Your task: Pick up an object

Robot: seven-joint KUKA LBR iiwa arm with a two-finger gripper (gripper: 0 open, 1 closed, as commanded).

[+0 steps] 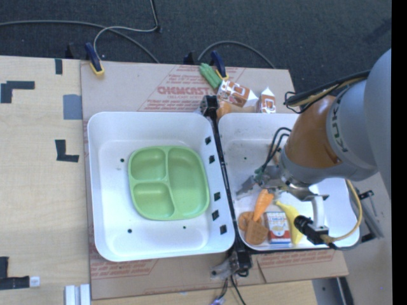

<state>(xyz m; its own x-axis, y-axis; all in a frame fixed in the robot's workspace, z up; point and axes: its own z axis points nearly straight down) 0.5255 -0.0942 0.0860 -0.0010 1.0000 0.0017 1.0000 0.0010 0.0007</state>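
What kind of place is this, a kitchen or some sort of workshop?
Probably a robotics lab bench, not a kitchen: a grey arm reaches over two white bins, toy food lies in one, and cables run across the floor.

One fixed overhead camera, slanted down on both bins (102, 170)

The pale wooden worktop (38, 189) carries a cardboard sheet (178, 88) with red print. On the sheet sit 2 white bins side by side: the left bin (105, 170) and, touching its right wall, the right bin (245, 129). Black tape marks (63, 151) lie left of the sheet.
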